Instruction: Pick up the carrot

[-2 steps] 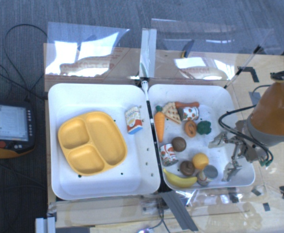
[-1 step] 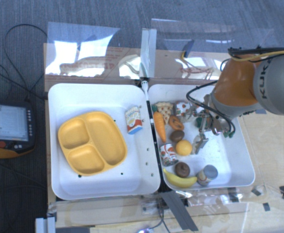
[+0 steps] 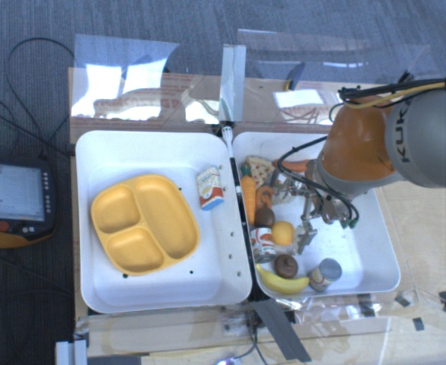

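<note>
Here the carrot (image 3: 248,197) lies left of the end effector (image 3: 308,220).

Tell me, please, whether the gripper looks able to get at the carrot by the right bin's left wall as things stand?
Probably yes, but tightly: the carrot lies exposed from above, while the bin wall and a brown item crowd its sides. The gripper hangs nearby.

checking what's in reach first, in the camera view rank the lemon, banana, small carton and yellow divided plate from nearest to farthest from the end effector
From the end effector:
1. lemon, just to its left in the right bin
2. banana, below it at that bin's front edge
3. small carton, across the divider in the left bin
4. yellow divided plate, farther left in the left bin
</note>
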Tool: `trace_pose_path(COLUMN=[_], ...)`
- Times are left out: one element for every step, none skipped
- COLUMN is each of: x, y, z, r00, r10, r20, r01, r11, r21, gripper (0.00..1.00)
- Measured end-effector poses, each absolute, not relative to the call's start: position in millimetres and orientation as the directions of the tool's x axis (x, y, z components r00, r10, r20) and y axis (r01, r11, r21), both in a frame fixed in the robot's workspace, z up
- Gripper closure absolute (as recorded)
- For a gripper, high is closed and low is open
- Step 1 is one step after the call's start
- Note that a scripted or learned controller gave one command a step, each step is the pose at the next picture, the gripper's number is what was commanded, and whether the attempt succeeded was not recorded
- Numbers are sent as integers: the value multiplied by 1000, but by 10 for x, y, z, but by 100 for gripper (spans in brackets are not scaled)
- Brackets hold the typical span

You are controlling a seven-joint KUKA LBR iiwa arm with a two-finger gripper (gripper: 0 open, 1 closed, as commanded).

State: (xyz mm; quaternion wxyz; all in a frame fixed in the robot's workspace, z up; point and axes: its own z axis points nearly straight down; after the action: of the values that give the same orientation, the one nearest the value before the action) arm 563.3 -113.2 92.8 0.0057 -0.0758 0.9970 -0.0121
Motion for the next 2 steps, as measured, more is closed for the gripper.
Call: trace_pose_path(x=[5619,5654], y=[-931,-938], z=[906,1037], r00=[-992,-992], r10=[128,127], r20=[-13,-26], r01=[128,127], r11=[992,992], r21=[3,0], gripper=[0,100])
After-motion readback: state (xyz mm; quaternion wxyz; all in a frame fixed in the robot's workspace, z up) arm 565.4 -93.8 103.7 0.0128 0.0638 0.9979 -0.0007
